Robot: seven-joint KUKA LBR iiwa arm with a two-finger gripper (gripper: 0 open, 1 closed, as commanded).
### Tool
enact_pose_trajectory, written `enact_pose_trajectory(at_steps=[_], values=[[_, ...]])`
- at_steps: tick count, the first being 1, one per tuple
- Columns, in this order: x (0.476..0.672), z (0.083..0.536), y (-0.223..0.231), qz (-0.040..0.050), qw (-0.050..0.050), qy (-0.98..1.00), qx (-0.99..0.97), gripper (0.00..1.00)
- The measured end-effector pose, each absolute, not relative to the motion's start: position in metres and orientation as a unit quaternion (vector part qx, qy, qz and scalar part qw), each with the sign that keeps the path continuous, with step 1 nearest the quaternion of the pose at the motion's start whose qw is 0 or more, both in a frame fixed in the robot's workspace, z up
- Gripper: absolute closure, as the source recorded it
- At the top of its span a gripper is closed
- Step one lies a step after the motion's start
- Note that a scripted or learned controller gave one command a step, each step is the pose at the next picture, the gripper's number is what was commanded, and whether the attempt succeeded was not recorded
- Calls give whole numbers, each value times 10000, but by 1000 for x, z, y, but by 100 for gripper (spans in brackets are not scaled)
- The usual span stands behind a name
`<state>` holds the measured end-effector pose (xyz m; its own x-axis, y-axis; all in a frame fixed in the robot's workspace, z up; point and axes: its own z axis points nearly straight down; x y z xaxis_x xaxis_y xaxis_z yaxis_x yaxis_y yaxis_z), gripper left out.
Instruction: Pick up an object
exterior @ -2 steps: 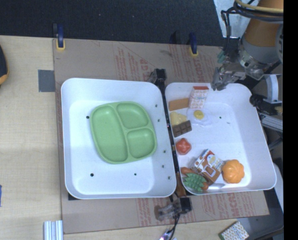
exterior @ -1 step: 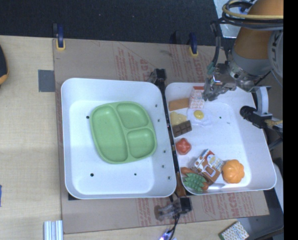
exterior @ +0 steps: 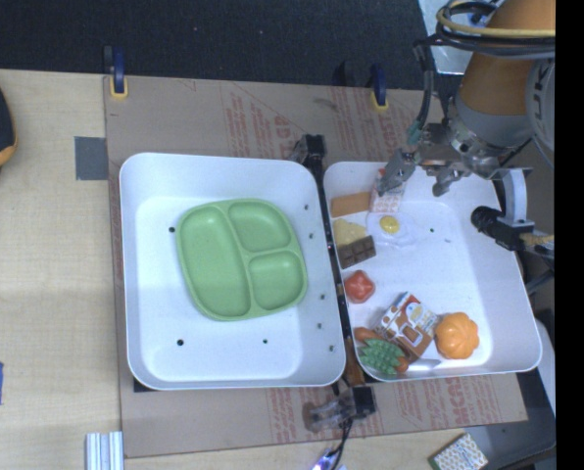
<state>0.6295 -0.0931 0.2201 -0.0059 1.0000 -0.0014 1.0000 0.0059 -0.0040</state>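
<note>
Over the right bin's (exterior: 508, 292) far edge the gripper (exterior: 402, 172) hovers above the fried egg (exterior: 389, 225), nothing visibly held and its grip state unclear, so with every toy lying in the bin the pick remains undone

**Grey arm, orange band, metal pincer**

The arm (exterior: 503, 76) has a rounded grey housing topped by a broad orange band (exterior: 517, 13). Black cables (exterior: 459, 13) loop beside the band, edged with a pale ring. Below the grey section sits a silvery metal pincer (exterior: 421, 176) with thin fingers. A black bracket (exterior: 498, 223) juts out nearby.
</note>
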Motion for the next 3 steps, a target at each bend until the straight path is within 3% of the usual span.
enact_pose_trajectory(at_steps=[1,2,3], values=[[654,116,-99,50,45,-7099,-7043,0],[655,90,-95,31,23,-7097,-7045,0],[656,92,-95,22,11,-7093,-7049,0]])
